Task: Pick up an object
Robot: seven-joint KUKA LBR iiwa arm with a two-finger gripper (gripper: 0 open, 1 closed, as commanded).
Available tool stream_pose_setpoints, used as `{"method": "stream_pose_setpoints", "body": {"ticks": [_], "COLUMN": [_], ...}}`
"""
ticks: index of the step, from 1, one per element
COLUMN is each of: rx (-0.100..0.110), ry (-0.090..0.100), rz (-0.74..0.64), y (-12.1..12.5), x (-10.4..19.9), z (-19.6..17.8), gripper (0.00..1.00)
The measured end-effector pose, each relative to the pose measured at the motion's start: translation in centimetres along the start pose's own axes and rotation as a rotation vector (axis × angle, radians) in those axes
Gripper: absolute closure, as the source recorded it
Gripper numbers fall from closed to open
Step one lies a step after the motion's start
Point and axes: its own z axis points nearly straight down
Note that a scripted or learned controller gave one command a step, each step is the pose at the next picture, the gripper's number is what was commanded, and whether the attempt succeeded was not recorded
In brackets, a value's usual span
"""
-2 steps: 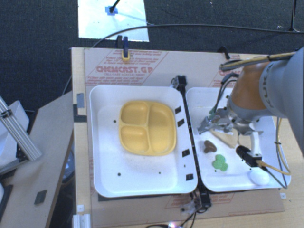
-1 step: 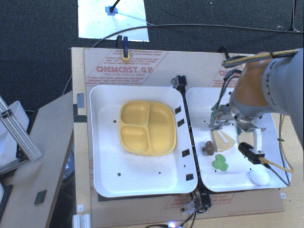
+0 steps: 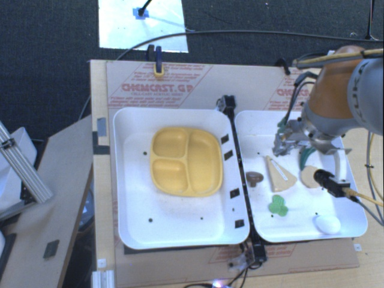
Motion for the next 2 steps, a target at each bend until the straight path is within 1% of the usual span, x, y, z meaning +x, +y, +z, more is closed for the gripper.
{"method": "stream_pose_setpoints", "body": {"ticks": [1, 2], "rx": [0.001, 0.004], "ry": [0.0, 0.001], "rz": [0.0, 0.0], "y": [-0.1, 0.0], "x": [-0.3, -0.3], "z": [-4.4, -6.4], "gripper": [1.0, 1.0]}}
